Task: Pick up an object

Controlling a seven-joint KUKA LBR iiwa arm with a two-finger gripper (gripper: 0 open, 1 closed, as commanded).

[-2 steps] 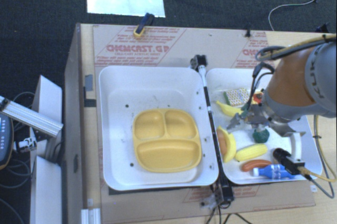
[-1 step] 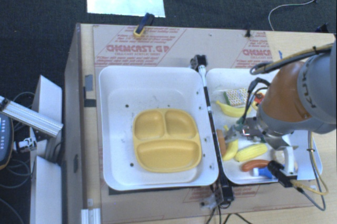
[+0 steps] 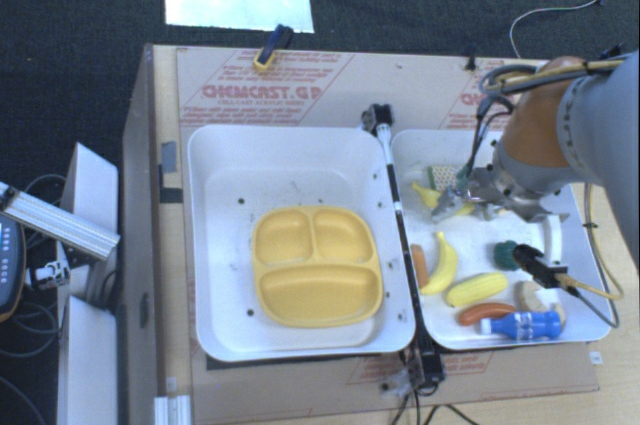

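Note:
My gripper point(image 3: 458, 202) hangs low over the back left part of the right bin point(image 3: 590, 338), with the grey arm and its orange band point(image 3: 535, 128) behind it. A small yellow piece point(image 3: 428, 195) lies right at the gripper's left tip, and I cannot see whether they touch. Just behind it lies a green and white item point(image 3: 441, 176). Nearer the front lie a banana point(image 3: 442, 265), a yellow corn cob point(image 3: 476, 288), a red sausage point(image 3: 482, 313), a blue bottle point(image 3: 520, 324), a dark green object point(image 3: 504, 254) and an orange carrot point(image 3: 420, 265).
The left bin point(image 3: 215, 173) holds a yellow divided plate point(image 3: 316, 265). A black divider bar point(image 3: 397, 203) runs between the two bins. Cables point(image 3: 590, 288) trail along the right bin's right side.

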